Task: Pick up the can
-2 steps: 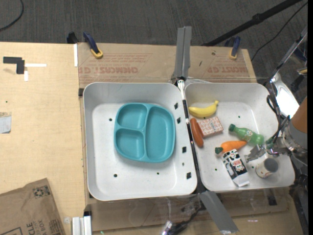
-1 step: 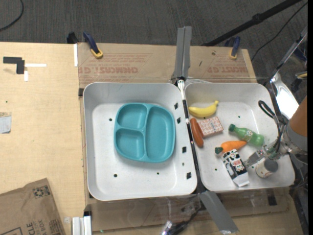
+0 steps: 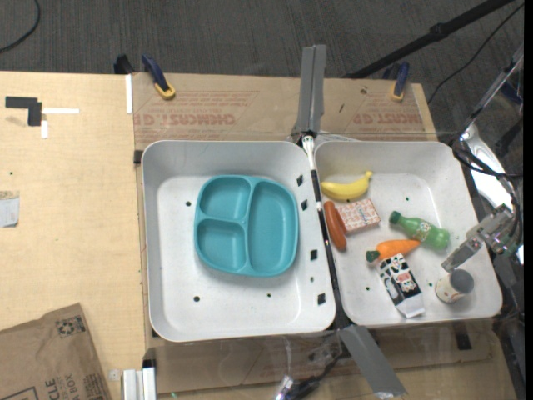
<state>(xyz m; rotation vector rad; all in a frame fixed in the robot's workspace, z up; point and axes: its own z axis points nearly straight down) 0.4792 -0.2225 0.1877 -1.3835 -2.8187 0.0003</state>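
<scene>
Plate [image 3: 247, 225] in the left bin [image 3: 166, 307] — can [image 3: 455, 287] in the right bin's [image 3: 433, 161] near-right corner.

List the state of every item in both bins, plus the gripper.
divided plate: flat in the left bin, right way up.
banana: lying on its side, right bin.
hot dog: lying flat by the bin's left wall.
small box: lying flat.
green bottle: on its side.
carrot: lying flat.
carton: lying flat.
can: upright, free of the gripper.
gripper: just above the can.
</scene>
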